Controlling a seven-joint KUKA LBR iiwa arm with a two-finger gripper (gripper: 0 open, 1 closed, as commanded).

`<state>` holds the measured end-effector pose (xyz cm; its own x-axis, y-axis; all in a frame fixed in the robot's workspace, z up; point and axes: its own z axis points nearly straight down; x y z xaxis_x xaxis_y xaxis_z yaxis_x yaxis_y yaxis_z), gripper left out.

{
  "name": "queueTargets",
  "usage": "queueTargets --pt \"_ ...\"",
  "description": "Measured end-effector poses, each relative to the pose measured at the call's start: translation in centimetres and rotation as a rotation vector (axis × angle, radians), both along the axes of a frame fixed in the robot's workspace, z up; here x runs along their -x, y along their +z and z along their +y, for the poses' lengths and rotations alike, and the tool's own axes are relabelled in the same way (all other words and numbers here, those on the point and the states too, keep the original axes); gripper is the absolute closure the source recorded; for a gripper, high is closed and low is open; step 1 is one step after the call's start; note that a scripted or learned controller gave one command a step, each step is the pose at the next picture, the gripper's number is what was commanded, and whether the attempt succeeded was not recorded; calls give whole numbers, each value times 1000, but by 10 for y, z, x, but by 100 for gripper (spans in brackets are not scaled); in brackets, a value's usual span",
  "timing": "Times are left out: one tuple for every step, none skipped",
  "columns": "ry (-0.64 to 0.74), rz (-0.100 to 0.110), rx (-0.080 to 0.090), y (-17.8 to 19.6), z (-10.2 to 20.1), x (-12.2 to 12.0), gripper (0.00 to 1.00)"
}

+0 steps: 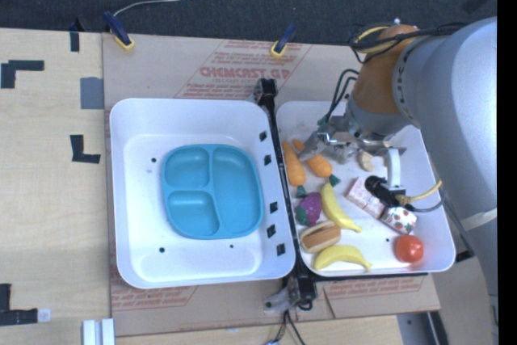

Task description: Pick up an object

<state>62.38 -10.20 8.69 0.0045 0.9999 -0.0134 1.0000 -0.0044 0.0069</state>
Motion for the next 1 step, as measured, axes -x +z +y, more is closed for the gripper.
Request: queueTargets --pt "2 4 -6 9 3 0 100"
